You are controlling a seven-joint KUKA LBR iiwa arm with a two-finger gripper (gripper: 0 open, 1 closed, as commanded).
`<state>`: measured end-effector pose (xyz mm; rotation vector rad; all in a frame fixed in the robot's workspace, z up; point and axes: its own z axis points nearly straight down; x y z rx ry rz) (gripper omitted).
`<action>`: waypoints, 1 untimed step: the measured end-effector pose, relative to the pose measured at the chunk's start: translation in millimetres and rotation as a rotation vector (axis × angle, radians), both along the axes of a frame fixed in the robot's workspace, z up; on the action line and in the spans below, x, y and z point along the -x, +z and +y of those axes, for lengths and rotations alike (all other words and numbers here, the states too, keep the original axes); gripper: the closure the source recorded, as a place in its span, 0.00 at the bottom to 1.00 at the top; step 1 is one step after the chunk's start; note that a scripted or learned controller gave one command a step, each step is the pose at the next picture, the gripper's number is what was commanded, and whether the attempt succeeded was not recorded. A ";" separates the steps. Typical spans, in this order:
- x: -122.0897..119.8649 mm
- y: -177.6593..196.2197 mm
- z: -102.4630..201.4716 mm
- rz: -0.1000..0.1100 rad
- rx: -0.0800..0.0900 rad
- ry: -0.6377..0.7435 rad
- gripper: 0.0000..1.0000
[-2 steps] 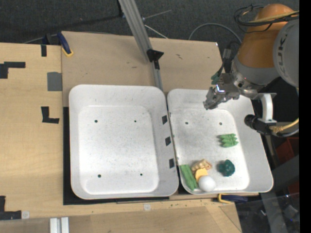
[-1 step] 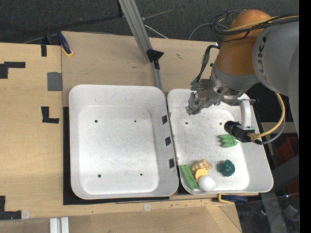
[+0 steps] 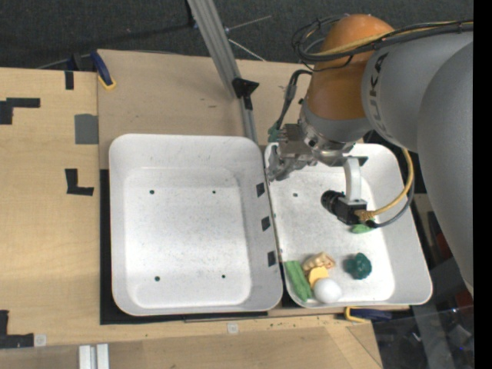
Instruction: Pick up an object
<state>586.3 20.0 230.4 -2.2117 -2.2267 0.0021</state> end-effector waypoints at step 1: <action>7.0 8.0 52.1 -0.002 -0.001 0.001 1.00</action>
